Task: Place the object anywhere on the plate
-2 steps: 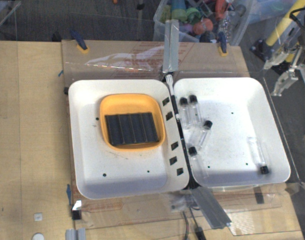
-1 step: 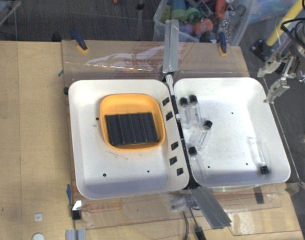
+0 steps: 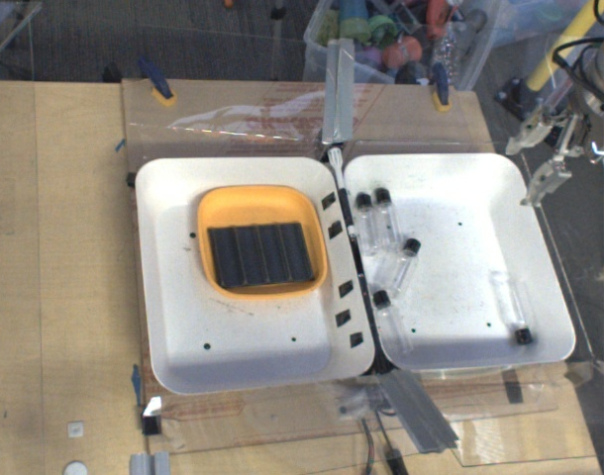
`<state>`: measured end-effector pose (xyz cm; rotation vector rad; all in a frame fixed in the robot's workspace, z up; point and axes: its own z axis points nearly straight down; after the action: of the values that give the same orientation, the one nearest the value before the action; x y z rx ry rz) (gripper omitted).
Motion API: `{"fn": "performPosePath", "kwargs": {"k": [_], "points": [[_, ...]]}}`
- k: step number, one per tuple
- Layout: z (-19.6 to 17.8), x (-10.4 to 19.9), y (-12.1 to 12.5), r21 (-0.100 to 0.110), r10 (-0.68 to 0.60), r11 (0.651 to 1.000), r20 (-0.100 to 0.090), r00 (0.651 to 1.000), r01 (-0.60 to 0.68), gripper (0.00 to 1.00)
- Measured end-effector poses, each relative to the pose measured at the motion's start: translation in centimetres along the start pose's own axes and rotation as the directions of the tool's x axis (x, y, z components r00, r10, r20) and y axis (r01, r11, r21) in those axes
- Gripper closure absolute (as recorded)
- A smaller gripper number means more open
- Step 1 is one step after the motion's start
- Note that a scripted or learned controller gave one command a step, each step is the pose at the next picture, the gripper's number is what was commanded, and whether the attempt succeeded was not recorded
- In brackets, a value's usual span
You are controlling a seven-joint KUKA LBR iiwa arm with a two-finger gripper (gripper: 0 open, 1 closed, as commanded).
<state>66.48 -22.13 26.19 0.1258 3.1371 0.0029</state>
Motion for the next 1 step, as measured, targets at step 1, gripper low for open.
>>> {"fn": "performPosePath", "kwargs": {"k": [1], "points": [[-1.08,-0.19,-0.01,-0.001,0.002,1.000,0.008,1.000,-0.002,1.00]]}}
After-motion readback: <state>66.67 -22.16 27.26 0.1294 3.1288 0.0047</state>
